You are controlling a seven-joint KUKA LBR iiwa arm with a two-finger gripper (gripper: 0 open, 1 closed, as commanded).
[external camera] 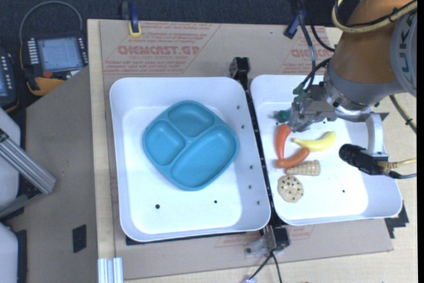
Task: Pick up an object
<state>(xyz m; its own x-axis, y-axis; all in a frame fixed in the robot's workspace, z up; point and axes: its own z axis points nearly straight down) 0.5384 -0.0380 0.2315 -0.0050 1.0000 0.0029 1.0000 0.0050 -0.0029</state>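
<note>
White and shallow, two bins sit side by side on the desk [199, 50], which is covered with brown printed cardboard. The left bin [126, 142] holds a blue divided plate [191, 144] lying near its middle. The right bin [344, 209] holds the small things. An orange carrot [283, 139] lies close to the bin's left wall, and a second orange piece [293, 158] slants across the carrot's near end. A yellow banana [316, 140] is just right of the carrot, a tan cone [305, 168] just below the orange piece, and a speckled cookie [290, 188] nearest the front. The gripper [301, 113] hangs low above the carrot's far end and the banana. Whether it is released or clenched cannot be told.
</note>
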